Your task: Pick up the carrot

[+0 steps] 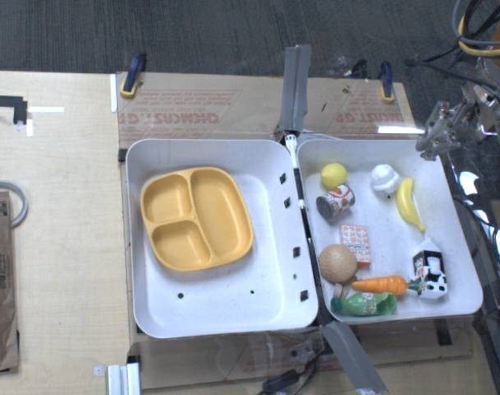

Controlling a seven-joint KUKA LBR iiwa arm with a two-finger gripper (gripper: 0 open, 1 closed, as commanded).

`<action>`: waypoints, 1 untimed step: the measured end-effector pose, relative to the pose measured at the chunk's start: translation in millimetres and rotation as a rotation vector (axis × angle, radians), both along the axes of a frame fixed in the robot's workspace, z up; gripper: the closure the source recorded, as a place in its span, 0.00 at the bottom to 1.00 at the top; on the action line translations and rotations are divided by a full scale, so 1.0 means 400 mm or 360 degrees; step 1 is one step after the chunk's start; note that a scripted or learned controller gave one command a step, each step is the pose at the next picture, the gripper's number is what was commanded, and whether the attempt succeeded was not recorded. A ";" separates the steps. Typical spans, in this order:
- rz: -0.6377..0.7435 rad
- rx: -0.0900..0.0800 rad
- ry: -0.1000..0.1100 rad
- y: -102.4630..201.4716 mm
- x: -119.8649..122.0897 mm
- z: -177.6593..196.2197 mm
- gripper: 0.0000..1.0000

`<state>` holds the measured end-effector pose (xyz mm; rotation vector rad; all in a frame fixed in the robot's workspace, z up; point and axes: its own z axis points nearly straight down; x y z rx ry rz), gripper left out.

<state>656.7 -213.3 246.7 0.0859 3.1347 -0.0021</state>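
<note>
The orange carrot with a green top lies flat near the front of the right bin. It sits between a brown ball on its left and a black-and-white cow toy on its right. A green packet lies just in front of it. The gripper hovers by the far right corner of the right bin, well away from the carrot and above the rim.
The right bin also holds a yellow lemon, a small can, a white object, a banana and a small carton. A yellow divided plate lies in the left bin.
</note>
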 end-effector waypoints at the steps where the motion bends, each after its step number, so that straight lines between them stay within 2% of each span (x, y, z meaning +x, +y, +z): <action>1: 0.0284 0.0000 0.0001 -0.020 0.003 -0.038 1.00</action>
